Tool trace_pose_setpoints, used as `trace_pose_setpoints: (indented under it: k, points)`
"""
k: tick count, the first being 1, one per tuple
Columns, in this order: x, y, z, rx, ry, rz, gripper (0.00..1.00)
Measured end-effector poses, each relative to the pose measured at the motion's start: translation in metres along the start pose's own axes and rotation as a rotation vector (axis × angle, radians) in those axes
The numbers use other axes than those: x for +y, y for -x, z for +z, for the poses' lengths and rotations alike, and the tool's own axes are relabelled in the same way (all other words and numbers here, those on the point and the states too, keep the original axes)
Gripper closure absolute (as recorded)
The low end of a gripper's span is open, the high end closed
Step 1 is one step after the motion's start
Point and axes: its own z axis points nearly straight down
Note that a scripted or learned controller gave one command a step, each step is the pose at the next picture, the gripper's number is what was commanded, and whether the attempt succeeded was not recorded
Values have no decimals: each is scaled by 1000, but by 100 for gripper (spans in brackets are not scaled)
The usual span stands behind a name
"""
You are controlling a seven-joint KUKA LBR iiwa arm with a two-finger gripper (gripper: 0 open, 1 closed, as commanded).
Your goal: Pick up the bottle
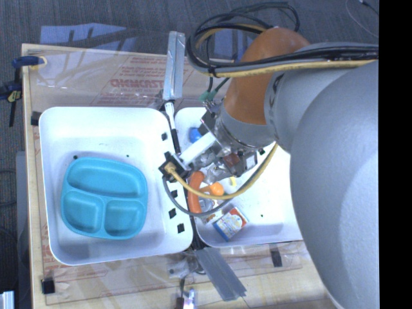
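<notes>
Camera view: two white bins [51, 192], one blue tray [104, 198], one carton [230, 223].

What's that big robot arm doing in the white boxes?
The grey arm is reaching down into the right bin, trying to pick up a bottle. Its claw is low among a small pile of things near the wall between the bins, right beside an orange object and above a small colourful carton. I can't tell whether it has grabbed anything. The left bin holds a blue divided tray.
</notes>
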Motion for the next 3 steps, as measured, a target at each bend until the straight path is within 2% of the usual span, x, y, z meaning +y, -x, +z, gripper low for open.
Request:
trace_pose_setpoints:
  k: [1, 2, 3]
  points:
    - [-1, -1, -8, -6, -3, -8, 100]
    - [-3, 9, 26, -1, 1, 228, 100]
    - [-21, 6, 6, 1, 2, 84, 100]
